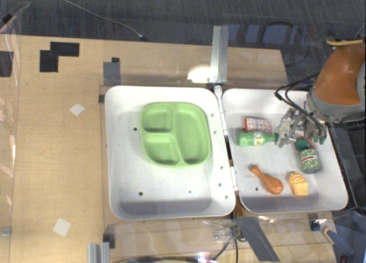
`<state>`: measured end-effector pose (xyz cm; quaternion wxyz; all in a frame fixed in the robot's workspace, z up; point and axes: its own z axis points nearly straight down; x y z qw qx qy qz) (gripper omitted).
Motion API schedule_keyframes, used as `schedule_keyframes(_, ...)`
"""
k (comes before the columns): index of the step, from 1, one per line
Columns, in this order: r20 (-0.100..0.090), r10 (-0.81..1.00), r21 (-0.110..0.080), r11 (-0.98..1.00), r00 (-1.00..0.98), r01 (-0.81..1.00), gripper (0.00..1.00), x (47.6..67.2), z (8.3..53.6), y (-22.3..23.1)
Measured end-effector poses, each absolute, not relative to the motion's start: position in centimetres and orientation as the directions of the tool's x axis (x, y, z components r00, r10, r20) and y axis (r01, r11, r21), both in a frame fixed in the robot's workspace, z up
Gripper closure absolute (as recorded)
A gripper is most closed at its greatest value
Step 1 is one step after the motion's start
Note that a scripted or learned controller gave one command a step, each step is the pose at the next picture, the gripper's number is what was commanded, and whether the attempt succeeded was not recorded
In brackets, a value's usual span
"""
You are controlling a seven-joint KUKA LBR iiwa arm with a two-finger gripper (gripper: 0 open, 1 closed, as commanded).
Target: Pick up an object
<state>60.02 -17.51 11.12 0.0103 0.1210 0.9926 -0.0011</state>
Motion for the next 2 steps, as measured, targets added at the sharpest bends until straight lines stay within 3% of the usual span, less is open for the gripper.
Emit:
schedule_keyframes(1, -0.014, 0.384, 0.004, 0.923, -0.923, 0.384, 1.00, 57.9, 19.1, -12.9)
schedule_keyframes(2, -0.007, 0.516, 0.003, 0.856, -0.856, 0.516, 1.00, 48.9, 21.4, -11.7)
